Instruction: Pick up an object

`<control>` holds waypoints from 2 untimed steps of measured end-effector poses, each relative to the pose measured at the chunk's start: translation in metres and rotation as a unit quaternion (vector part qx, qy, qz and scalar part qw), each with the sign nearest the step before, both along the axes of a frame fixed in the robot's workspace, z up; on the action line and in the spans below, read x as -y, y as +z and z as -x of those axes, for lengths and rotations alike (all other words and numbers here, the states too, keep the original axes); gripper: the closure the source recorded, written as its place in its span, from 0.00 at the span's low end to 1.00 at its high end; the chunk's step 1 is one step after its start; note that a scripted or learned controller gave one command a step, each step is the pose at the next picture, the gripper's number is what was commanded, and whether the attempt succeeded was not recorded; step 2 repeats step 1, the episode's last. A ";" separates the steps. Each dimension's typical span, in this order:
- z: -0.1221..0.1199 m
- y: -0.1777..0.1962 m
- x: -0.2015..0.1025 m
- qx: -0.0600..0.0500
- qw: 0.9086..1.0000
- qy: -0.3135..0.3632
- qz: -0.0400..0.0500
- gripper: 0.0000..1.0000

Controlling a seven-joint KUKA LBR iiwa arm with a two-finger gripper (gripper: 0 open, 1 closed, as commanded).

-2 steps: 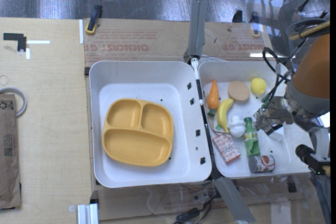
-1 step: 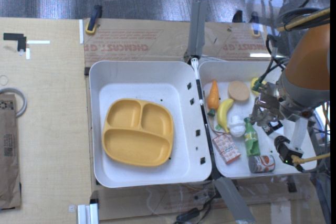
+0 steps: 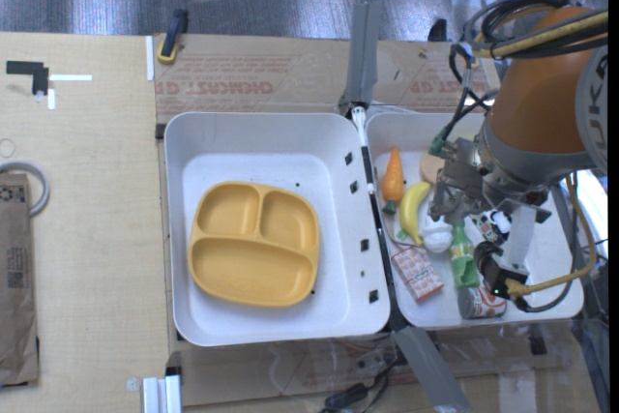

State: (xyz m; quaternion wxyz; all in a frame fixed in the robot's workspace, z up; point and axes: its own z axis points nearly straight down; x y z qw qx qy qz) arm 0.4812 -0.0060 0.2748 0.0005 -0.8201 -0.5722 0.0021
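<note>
Faintly, red mirrored lettering runs along the cardboard sheet (image 3: 271, 73) behind the bins; it looks like a repeated word, but I cannot read it with confidence. A small red-and-white packet (image 3: 418, 273) in the right bin carries print too small to make out.

Two white bins sit side by side. In the left bin (image 3: 184, 237) lies a yellow divided plate (image 3: 256, 243) with three compartments, all bare. The right bin (image 3: 406, 123) holds a cluster of items: a carrot (image 3: 392, 174) upright near the dividing wall, a banana (image 3: 413, 211) just beside it, a white rounded piece (image 3: 436, 236) below the banana, a green bottle (image 3: 462, 264), the packet, and a small can (image 3: 480, 303) near the front edge.

Reaching in from the right, the arm's orange band (image 3: 542, 102) hangs over the right bin, with the gripper (image 3: 455, 203) pointing down among the objects, just beside the banana. Whether it is spread or closed cannot be told.
</note>
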 end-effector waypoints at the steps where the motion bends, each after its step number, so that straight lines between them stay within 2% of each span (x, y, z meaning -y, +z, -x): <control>1: 0.000 0.000 0.000 0.000 1.000 0.000 0.000 0.00; 2: 0.000 0.000 0.000 0.000 1.000 0.000 0.000 0.00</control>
